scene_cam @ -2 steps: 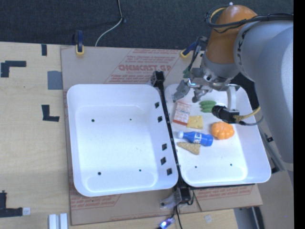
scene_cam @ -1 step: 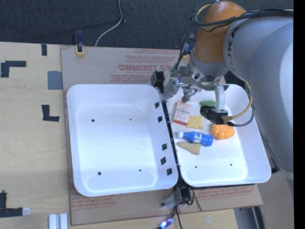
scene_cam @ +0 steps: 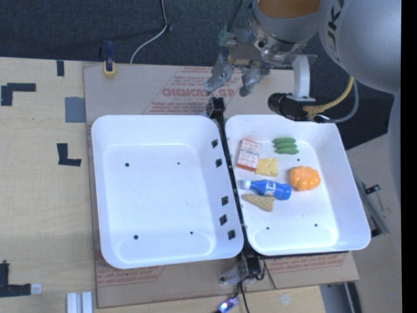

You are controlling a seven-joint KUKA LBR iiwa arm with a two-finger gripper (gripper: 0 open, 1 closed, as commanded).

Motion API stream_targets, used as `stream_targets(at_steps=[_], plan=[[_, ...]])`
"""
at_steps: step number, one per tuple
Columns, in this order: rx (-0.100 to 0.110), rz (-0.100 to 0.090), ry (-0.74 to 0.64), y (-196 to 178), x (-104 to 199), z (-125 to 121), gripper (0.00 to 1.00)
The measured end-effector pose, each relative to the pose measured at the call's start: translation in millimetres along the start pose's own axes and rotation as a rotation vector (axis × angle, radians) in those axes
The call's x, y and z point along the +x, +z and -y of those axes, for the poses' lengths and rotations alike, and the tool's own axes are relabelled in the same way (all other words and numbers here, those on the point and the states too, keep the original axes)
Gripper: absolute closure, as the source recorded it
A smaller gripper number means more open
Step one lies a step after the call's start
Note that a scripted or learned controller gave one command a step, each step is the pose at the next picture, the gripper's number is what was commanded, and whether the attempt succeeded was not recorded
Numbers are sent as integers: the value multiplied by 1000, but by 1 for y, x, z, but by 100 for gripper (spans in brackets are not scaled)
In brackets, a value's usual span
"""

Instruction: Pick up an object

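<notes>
You are looking at a robotics lab test cell. The claw [scene_cam: 234,83] hangs from an industrial grey arm [scene_cam: 365,25] with an orange band. Below it, a plywood table [scene_cam: 39,194] carries a cardboard sheet [scene_cam: 176,93] and two white bins [scene_cam: 104,135] clipped side by side. Black tape marks [scene_cam: 65,155] sit far to its left, and a cable [scene_cam: 153,41] trails over the dark floor beyond.

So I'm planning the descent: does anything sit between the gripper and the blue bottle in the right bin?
Nothing visible does. The gripper hangs open above the bins' far edge, and the blue bottle lies uncovered in the right bin. A yellow cracker and tan wedge crowd it.
</notes>
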State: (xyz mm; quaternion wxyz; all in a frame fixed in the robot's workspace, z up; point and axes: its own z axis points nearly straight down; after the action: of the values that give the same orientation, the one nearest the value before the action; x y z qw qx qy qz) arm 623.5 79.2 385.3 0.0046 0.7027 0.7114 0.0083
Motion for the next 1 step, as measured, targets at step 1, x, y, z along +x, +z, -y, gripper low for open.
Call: stream_targets(at_steps=[1], plan=[[21,5,9,16,29,5,100]])
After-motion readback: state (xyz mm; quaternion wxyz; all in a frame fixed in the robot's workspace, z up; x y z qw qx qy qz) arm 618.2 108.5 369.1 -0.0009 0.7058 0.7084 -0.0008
